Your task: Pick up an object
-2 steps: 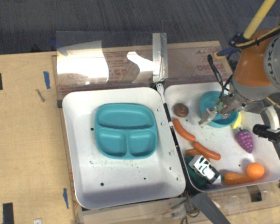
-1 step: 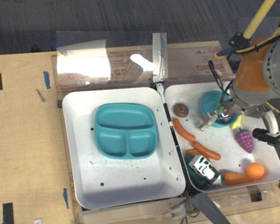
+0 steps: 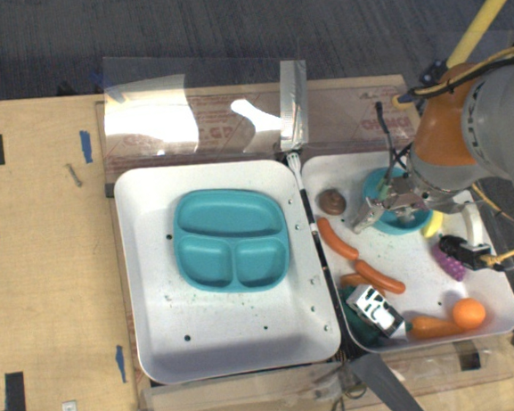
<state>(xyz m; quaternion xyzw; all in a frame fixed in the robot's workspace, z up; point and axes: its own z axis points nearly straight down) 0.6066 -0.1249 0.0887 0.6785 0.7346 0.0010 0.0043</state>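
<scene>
My gripper point(image 3: 389, 205) hangs low in the upper part of the right bin point(image 3: 507, 287), right over a small teal bowl point(image 3: 405, 222) that it partly hides. A brown round object point(image 3: 332, 202) lies just left of it. Below and to the left are two orange sausages point(image 3: 337, 237) point(image 3: 381, 280). A yellow piece point(image 3: 433, 223) and a purple object point(image 3: 451, 262) lie to the right of the bowl. An orange ball point(image 3: 468, 313), a carrot point(image 3: 433, 325) and a black-and-white object point(image 3: 374, 307) sit along the near wall.
The left bin point(image 3: 152, 330) holds a teal divided plate point(image 3: 231, 238). The arm's orange band point(image 3: 443, 135) and cables cross the right bin's far right corner. A thin divider point(image 3: 312, 240) separates the bins.
</scene>
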